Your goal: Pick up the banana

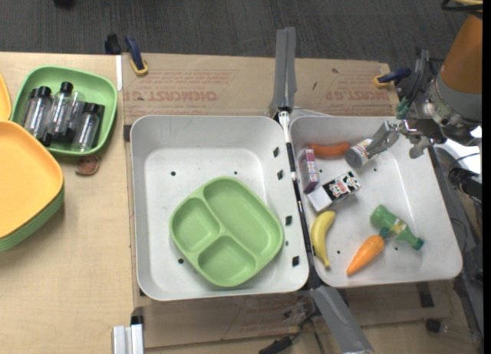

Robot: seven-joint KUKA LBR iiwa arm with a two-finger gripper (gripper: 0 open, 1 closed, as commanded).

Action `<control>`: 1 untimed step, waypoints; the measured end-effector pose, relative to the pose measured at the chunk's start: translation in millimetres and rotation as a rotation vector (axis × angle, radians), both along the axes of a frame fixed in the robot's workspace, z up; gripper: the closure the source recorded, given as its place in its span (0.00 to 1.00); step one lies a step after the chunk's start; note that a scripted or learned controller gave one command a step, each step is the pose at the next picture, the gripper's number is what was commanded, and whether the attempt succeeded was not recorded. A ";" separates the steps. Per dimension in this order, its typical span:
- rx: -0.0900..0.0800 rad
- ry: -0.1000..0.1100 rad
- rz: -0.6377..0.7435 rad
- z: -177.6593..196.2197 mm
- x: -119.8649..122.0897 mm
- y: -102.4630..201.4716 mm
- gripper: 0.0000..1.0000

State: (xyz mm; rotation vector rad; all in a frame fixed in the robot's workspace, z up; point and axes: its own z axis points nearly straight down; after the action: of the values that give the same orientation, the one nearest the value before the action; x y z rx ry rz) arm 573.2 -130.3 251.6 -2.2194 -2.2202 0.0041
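The banana [322,236] lies lengthwise along the right bin's [441,272] left wall, well down-left of the gripper [383,139]; its state cannot be told.

Right bin [430,264], just below the gripper [383,141]: orange carrot [365,255] and green bottle [395,227] lie below it, apart from each other; black-and-white cow-print carton [342,186] sits below-left; orange-red pepper [331,149] directly left, close by; pink box [308,170] stands against the bin's left wall. Left bin [153,153], well left of the gripper, holds a green three-compartment tray [225,229]. Far left on the counter [92,268]: green dish [65,110] with dark-capped clear bottles [63,117], beside stacked yellow plates [27,183].
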 end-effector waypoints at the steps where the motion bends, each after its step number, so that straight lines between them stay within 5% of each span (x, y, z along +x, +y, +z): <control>1: 0.000 0.002 -0.001 7.9 0.1 -1.0 1.00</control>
State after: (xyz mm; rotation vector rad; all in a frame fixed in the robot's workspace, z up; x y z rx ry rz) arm 573.3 -131.3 259.5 -2.2198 -2.2183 0.0068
